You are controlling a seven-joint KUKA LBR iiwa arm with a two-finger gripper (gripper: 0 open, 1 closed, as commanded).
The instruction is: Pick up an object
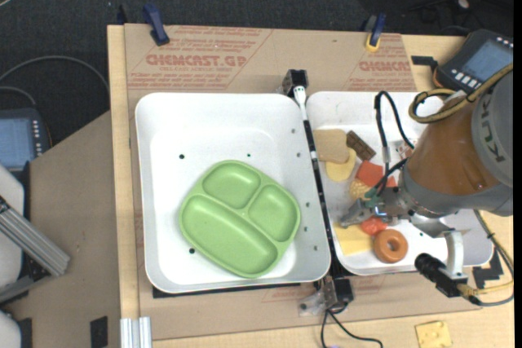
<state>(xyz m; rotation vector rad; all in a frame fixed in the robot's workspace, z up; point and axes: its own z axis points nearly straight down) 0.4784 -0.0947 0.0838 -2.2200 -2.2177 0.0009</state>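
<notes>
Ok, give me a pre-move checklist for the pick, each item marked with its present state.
1. Gripper is over the right bin, among the items: ok.
2. An object is between the fingers: cannot tell, the arm hides that spot.
3. Targets within reach: ok, the orange ring, a red piece and a tan slab lie close by.
4. Items are spaced for a clean single grasp: not ok, they crowd together by the gripper.
5. Green divided plate is out of the way in the left bin: ok.
</notes>
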